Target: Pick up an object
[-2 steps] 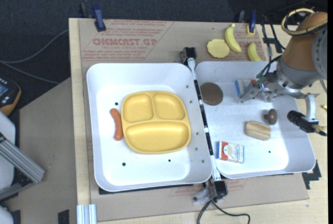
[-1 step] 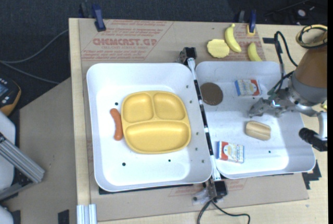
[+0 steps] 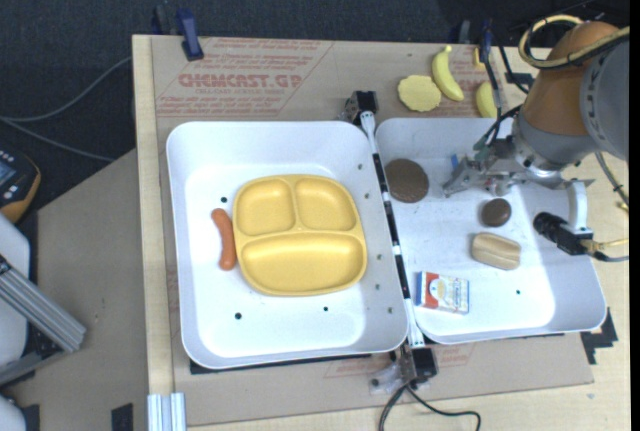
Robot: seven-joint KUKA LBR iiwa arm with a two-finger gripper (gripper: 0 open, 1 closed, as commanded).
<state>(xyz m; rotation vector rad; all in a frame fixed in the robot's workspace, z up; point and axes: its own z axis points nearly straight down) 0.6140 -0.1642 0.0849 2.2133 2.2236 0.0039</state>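
Note:
My gripper (image 3: 478,175) hangs low over the back of the right bin (image 3: 560,319), its metal fingers pointing left and down. A small dark brown round piece (image 3: 495,212) lies just below it. A larger brown disc (image 3: 407,180) sits to its left near the bin's left wall. A tan bread-like block (image 3: 496,250) rests in the bin's middle, and a small red, white and blue packet (image 3: 442,292) lies toward the front. Nothing shows between the fingers.
The left bin (image 3: 200,319) holds a yellow divided plate (image 3: 298,232) with an orange sausage (image 3: 226,238) beside it. Behind the right bin on the board lie a banana (image 3: 447,75) and a yellow slice (image 3: 420,93). The arm (image 3: 580,99) enters from the right.

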